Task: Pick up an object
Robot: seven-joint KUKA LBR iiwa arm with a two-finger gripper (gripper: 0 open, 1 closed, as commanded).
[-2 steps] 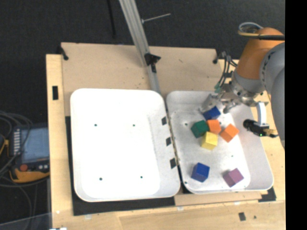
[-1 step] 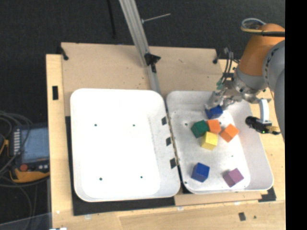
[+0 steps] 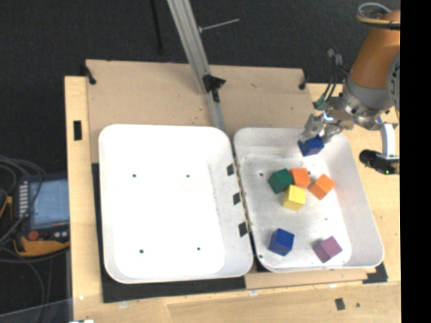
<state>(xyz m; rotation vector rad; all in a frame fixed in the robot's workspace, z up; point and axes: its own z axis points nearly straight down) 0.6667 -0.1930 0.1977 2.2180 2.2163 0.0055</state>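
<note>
My gripper point(image 3: 316, 134) hangs over the far edge of the right bin point(image 3: 357, 200), shut on a blue cube point(image 3: 310, 145) that sits between its fingers, lifted above the bin floor. Below it in the bin lie a green cube point(image 3: 280, 180), two orange cubes point(image 3: 300, 177) point(image 3: 322, 186) and a yellow cube point(image 3: 293, 198) in a cluster. Nearer the front lie another blue cube point(image 3: 281, 241) and a purple cube point(image 3: 328, 249).
The left bin point(image 3: 165, 200) is a white tray beside the right one. A metal pole point(image 3: 192, 46) slants across the back of the bench. The arm's orange band point(image 3: 376, 52) stands at the right. A pendant with cables point(image 3: 40, 214) lies off the bench at left.
</note>
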